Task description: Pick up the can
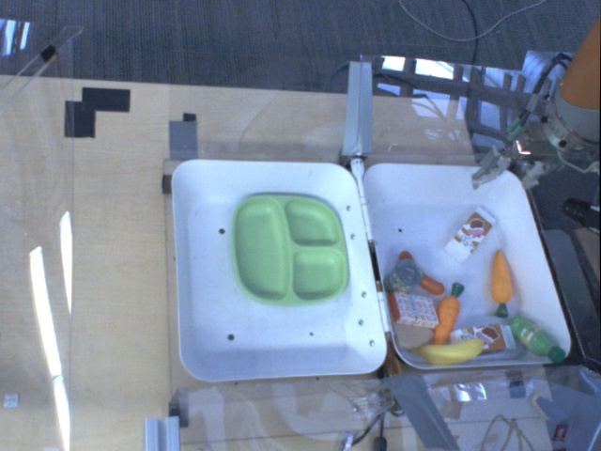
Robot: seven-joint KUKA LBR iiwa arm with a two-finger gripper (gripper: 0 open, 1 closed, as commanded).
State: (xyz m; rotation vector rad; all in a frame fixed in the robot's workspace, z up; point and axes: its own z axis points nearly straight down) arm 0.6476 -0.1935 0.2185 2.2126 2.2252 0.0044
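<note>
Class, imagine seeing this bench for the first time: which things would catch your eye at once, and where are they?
The pale green divided tray lying alone in the left bin stands out first. Next comes the bright clutter along the right bin's near edge: a yellow banana, orange carrots and a green bottle. The gripper hangs over that bin's far right corner.

The jaws hang over the far rim of the right shallow white bin [376, 195]. Nearest them, toward the view's front, lies a small white-and-brown carton [470, 234], with a plain orange carrot [501, 277] beyond it. The small grey metal can [404, 275] lies further left, by the wall. A green divided plastic plate [286, 249] sits in the left white bin [202, 252], well apart from the jaws.
</note>
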